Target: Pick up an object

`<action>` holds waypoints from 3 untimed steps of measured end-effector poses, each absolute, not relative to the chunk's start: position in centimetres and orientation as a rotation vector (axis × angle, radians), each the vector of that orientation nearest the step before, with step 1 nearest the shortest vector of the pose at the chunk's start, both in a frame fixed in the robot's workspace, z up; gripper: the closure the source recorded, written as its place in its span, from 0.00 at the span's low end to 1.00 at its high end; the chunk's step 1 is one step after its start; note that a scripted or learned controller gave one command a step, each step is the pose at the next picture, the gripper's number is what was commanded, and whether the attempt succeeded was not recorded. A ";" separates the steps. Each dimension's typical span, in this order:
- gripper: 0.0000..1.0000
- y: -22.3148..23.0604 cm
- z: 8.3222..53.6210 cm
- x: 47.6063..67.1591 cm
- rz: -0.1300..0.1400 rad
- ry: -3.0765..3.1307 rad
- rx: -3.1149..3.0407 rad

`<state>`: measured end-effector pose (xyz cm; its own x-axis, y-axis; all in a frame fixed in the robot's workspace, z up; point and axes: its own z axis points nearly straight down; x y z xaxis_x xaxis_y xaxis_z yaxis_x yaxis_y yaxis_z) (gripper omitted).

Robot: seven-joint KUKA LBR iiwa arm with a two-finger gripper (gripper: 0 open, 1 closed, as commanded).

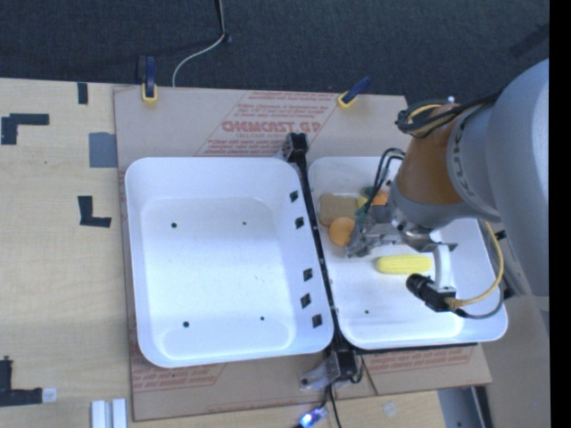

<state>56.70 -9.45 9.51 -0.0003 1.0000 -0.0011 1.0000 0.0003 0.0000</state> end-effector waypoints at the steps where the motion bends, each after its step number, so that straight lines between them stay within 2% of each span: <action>1: 1.00 -3.3 19.1 65.4 0.017 2.225 2.204; 2: 1.00 -7.8 26.9 59.7 0.003 2.215 2.221; 3: 1.00 -4.7 38.6 57.0 0.013 2.221 2.210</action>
